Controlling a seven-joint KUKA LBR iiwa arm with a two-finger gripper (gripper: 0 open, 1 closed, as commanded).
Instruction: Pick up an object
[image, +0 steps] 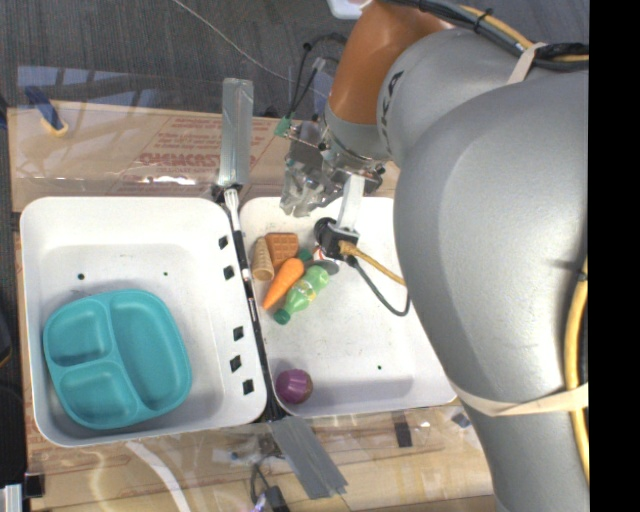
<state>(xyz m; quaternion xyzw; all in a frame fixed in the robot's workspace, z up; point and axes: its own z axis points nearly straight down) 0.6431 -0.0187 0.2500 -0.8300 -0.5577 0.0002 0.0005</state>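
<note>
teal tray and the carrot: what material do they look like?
Teal tray: looks like moulded plastic, semi-matte; uniform colour, rounded compartment ridges, soft sheen. Carrot: probably toy plastic or rubber, smooth; flat even orange, no surface texture. Too small to tell which.

— Colours in left white bin (40, 225)?
— Teal divided tray (115, 368).
— And in right white bin (400, 375)?
— Orange carrot (283, 283), green bottle (303, 293), tan waffle-patterned cone (262, 258), purple ball (294, 384). Above, grey arm (490, 200) with orange band (370, 75).
</note>
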